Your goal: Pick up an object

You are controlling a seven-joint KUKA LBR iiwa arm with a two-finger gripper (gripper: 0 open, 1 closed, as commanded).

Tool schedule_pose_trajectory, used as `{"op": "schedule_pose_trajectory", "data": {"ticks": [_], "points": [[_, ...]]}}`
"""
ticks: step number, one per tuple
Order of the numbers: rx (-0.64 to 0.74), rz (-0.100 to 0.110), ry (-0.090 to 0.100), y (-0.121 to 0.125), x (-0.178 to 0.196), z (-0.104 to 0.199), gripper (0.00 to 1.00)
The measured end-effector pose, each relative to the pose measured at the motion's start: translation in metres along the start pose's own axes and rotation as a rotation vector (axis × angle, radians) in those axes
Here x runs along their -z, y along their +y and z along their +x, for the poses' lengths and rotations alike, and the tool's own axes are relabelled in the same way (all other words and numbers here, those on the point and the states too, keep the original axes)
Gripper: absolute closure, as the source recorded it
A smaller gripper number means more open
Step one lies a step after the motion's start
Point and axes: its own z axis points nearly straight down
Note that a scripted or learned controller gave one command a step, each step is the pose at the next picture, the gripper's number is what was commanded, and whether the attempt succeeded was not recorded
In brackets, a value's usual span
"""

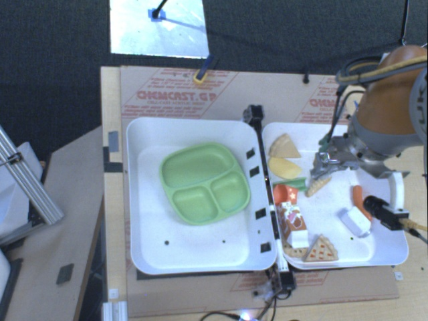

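My gripper [324, 167] hangs over the middle of the right bin [384, 253]. A tan, ridged, elongated piece [318, 184] lies slanted right under its tip, touching or nearly touching it; whether it is gripped is unclear. To the left are a pale wedge [283, 146], a yellow piece [285, 169] and a red piece [284, 194] with a bit of green [298, 187] beside it. Nearer the front sit a brown and white packet [295, 227] and a waffle-patterned triangle [319, 249]. An orange stick [361, 202] and a white piece [354, 221] lie to the right.
The left bin [150, 246] holds a green divided plate [204, 182]. A black-clipped divider [262, 179] separates the bins. The grey arm [388, 112] with its orange band comes in from the right above the right bin's far corner.
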Motion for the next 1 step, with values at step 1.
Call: {"op": "schedule_pose_trajectory", "data": {"ticks": [1], "points": [[-0.001,0.001,0.0,-0.0174,0.0062,0.0495,1.0]]}}
